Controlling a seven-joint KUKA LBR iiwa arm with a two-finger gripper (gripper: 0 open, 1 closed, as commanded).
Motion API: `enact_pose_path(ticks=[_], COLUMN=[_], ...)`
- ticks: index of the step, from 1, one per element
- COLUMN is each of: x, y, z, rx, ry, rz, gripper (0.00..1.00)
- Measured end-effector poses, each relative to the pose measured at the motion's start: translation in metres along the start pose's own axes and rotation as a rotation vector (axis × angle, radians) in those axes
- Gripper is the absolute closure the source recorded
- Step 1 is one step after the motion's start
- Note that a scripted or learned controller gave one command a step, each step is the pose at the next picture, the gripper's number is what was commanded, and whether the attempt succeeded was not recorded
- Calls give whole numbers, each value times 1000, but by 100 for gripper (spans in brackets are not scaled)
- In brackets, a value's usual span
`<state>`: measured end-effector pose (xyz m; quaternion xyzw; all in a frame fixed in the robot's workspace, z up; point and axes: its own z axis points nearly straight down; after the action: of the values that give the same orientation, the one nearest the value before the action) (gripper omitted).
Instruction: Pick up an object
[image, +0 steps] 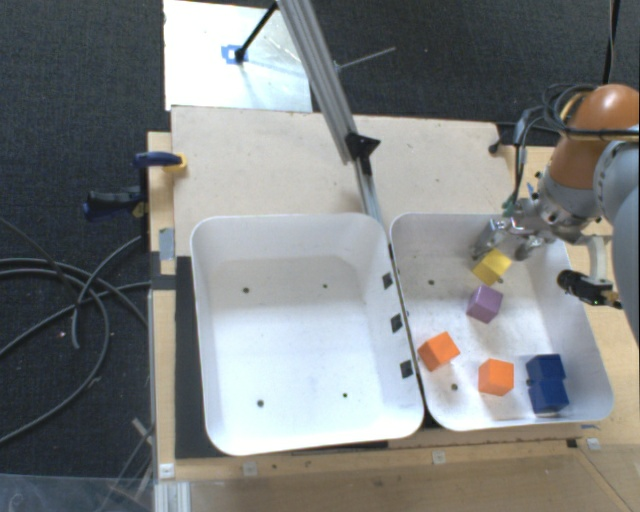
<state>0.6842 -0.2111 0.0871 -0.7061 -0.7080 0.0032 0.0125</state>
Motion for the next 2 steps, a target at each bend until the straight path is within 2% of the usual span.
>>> enact_pose_path(ticks=[1, 2], x=[21, 42], y=[-45, -101], z=[-2, 0], rx=[-22, -19], ry=[-13, -12], rz=[1, 2], gripper=[0, 0])
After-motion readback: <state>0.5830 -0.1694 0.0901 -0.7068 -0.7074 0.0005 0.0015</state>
